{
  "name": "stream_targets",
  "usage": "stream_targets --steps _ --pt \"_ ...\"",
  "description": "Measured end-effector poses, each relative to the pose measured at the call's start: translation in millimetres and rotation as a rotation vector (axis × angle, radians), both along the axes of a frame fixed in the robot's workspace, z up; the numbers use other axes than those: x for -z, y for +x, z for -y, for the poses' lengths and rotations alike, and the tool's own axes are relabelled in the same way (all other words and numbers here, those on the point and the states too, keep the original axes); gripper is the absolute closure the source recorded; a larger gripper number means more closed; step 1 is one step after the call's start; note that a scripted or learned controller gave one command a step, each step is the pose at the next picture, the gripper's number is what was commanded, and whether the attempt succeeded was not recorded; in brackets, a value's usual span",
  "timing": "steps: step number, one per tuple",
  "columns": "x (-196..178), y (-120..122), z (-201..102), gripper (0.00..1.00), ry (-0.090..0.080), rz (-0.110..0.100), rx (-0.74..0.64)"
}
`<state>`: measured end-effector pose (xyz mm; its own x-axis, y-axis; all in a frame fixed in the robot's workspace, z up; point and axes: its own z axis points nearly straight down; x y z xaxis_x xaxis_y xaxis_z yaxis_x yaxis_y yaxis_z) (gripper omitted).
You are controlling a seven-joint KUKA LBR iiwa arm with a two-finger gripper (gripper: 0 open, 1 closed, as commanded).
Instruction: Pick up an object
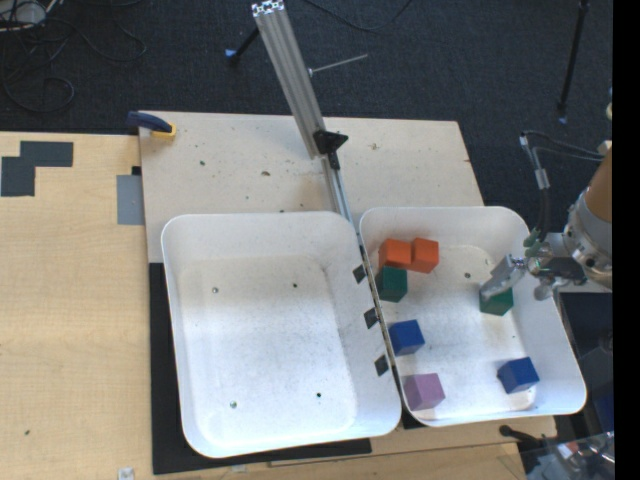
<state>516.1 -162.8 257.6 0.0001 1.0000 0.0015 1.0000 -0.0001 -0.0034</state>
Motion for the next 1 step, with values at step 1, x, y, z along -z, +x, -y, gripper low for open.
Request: stream_targets --steps 1 --pt "-0.1 -0.1 0.5 0.00 0.000 0.001 0.002"
